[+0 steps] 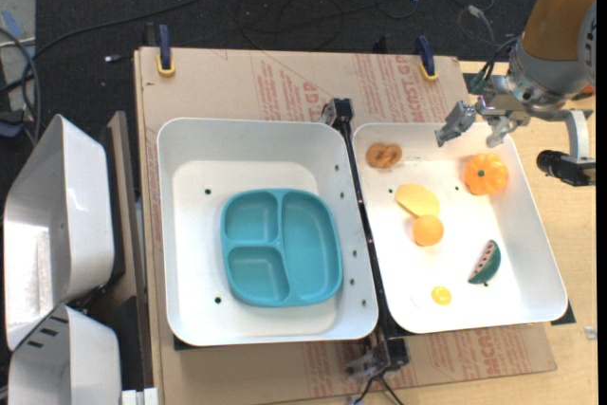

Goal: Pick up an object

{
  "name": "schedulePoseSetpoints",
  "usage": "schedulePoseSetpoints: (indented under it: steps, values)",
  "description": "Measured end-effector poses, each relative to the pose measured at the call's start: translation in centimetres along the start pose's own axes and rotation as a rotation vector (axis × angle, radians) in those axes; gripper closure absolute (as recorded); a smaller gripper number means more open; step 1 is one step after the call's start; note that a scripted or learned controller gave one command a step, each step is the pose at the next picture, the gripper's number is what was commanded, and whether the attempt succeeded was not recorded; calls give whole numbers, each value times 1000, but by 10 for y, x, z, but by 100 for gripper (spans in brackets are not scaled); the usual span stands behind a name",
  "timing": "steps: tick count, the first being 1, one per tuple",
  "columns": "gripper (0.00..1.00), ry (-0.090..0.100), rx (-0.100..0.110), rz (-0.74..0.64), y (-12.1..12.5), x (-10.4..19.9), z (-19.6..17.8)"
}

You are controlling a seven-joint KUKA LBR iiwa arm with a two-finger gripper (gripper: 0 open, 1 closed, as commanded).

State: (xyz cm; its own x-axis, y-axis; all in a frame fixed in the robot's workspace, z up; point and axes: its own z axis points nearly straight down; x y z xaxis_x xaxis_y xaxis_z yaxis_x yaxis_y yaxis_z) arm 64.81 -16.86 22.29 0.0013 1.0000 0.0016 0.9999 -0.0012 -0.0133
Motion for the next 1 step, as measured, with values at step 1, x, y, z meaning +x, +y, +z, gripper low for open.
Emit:
schedulePoseSetpoints:
  steps: [1]
  values:
    - [0,-2,-14,-3,3,1,-9]
